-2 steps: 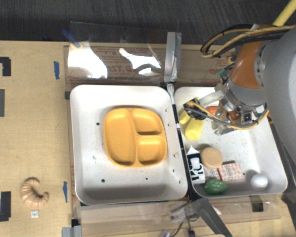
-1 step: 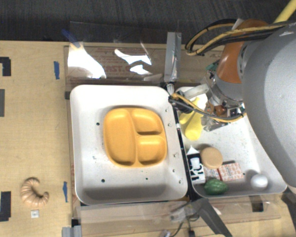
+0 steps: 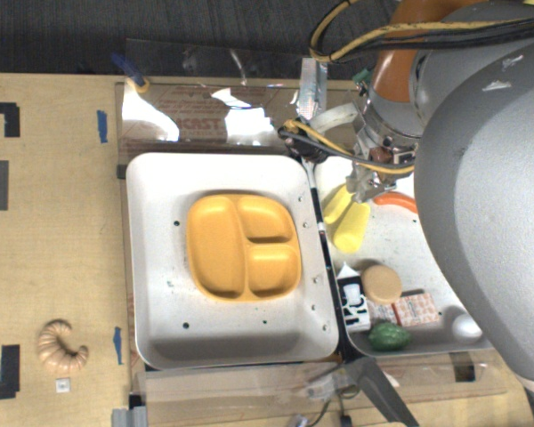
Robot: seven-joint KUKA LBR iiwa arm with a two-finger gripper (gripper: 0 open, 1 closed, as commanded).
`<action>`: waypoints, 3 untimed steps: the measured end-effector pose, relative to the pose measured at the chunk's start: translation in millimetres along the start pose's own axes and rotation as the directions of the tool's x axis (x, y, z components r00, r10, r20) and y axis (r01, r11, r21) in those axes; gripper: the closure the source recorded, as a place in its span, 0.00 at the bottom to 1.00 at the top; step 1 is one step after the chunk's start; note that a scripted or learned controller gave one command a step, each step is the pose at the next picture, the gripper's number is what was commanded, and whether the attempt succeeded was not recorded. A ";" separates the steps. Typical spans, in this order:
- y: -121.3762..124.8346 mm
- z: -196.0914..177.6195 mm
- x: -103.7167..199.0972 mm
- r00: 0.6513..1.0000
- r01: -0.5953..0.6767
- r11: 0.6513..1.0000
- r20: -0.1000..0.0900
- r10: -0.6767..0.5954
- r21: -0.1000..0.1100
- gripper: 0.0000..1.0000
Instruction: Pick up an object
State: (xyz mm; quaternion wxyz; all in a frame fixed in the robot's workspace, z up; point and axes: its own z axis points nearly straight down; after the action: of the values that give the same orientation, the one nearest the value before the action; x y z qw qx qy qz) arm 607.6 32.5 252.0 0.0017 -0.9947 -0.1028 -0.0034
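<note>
Touching yellow banana (image 3: pixel 348 220): claw (image 3: pixel 363 188)

A divided tray (image 3: pixel 244 245) lies in the left bin (image 3: pixel 151 238).

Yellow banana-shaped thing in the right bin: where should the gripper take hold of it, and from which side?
Grip the yellow banana-shaped thing across its narrow width near the middle, coming straight down from above. It lies flat and elongated, running roughly top to bottom beside the bin's left wall, so fingers should close left-right. The gripper already hangs over its upper end; the wall side looks tight, so centre carefully.
</note>
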 end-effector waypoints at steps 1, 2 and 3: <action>71.5 -17.6 -24.7 1.000 0.007 1.000 0.007 -0.007 -0.004 1.00; 28.0 67.8 44.9 1.000 -0.002 1.000 0.017 0.002 0.000 1.00; 74.1 67.5 -10.9 0.982 0.188 0.982 0.012 -0.188 0.001 1.00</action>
State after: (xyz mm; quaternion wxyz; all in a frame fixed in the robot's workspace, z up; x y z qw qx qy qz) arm 612.5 -41.9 184.2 0.0010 -0.9805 -0.1965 0.0023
